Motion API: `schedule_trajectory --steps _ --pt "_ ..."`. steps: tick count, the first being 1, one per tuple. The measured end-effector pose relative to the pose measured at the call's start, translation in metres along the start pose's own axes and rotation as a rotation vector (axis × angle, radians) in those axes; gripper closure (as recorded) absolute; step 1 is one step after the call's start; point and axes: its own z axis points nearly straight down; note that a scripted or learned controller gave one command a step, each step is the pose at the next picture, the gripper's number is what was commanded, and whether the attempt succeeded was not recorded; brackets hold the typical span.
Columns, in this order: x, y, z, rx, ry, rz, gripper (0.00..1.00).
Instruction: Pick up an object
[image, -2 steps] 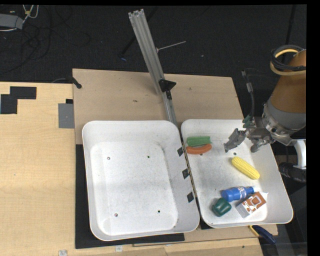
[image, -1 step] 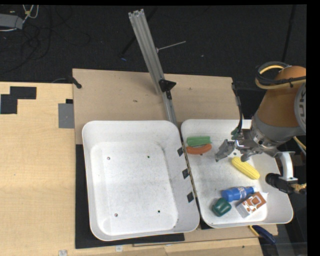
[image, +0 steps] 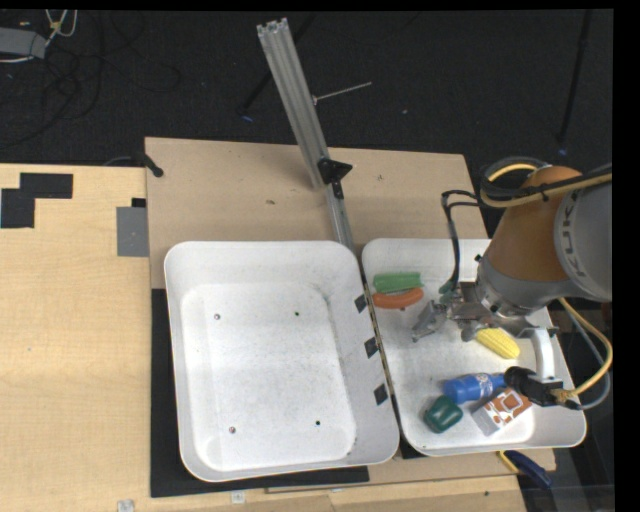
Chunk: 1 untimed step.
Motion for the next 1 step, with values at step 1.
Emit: schedule_trajectory --steps 1 --pt "-0.0025 0.0011 -0.0138 -0.005 -0.001 0.007 1.00"
